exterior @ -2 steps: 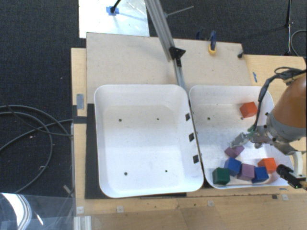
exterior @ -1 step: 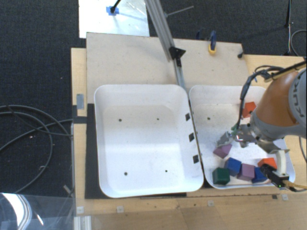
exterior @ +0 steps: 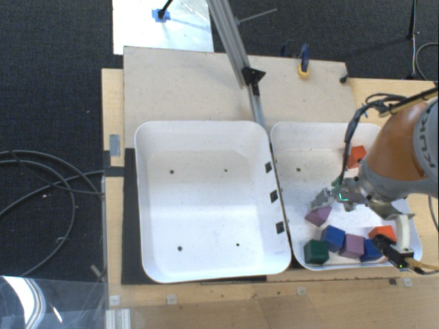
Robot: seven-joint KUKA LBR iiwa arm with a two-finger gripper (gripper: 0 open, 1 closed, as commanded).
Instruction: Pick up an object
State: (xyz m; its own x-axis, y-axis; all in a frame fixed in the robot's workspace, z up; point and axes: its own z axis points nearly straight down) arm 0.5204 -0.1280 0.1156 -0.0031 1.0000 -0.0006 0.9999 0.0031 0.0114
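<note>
The gripper (exterior: pixel 328 199) is low in the right bin (exterior: pixel 302 157), in the lower right part of the frame. It looks grey and metallic, with a small green light beside it. Whether it is open or closed I cannot tell, because the parts are too small and partly hidden by the wrist. It is just above a light purple block (exterior: pixel 317 216), very near or touching it, but the picture does not show the block gripped.

Behind the gripper, the arm (exterior: pixel 405 157) comes in from the right edge of the frame. Its orange band is wide and covers part of the right bin.

Below the purple block, near the lower rim of the right bin, there is a group of other blocks: a dark green block (exterior: pixel 316 251), a blue block (exterior: pixel 334 238), a second purple block (exterior: pixel 354 245) and another blue block (exterior: pixel 371 251), close beside each other. An orange-red block (exterior: pixel 383 233) lies to the right of them, and another orange block (exterior: pixel 355 155) is higher, next to the arm.

The left bin (exterior: pixel 206 197) takes the middle of the frame and touches the right bin along a common edge. Both bins stand on the bench (exterior: pixel 206 81). A grey metal pole (exterior: pixel 230 36) goes from the top of the frame down toward the place where the bins meet. A yellow clamp (exterior: pixel 303 66) is at the upper edge of the bench. Black cables (exterior: pixel 41 184) lie on the dark floor (exterior: pixel 55 60) at the left.
</note>
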